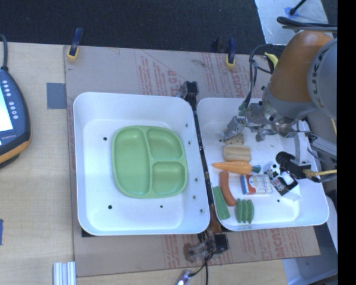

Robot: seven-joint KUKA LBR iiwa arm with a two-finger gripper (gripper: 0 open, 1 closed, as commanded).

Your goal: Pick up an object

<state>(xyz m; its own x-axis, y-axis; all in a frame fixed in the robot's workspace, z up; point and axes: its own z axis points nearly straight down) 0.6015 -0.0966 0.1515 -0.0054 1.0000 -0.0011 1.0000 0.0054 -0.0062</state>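
Tool (233, 130) sits over the far end of the right bin (311, 218), near that bin's left wall, on the arm (296, 64) that reaches in from the right. Tool state: cannot tell, since released or clenched is not resolvable from this angle.

Bun (237, 153) lies just below the tool in the view, close to its tip; contact cannot be told. Carrot (232, 167) is next beyond the bun, crosswise, touching or almost touching it. Sausage (226, 187) is further from the tool again, past the carrot. Pods (244, 210) lie beyond and right of the sausage, at the bin's near edge. Packet (258, 184) is below and right of the tool, well apart from it.

Plate (148, 160) lies in the left bin (89, 159), well left of the tool, across both bin walls. Counter (41, 206) carries both bins.
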